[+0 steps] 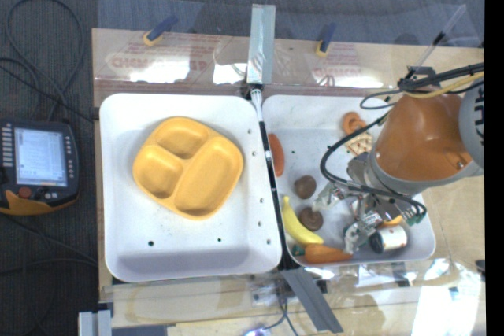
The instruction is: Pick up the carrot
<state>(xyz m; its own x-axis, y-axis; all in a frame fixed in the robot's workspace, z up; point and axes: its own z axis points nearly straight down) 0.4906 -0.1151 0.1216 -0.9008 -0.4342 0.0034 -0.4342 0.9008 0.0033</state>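
I see the carrot (327, 253) against the right bin's near wall (354, 262), banana (298, 224) alongside; my claw (364, 230) hovers just right, grip state unclear.

A yellow three-section plate (187, 166) is sitting pretty much in the middle of the left white bin (126, 248), and a banana (298, 224) is lying along the left wall of the right bin (307, 114) with two brown round things (305, 186) resting just beside it. A teach pendant (37, 164) is lying off to the left of the tabletop (181, 59), its cable looping away behind it.
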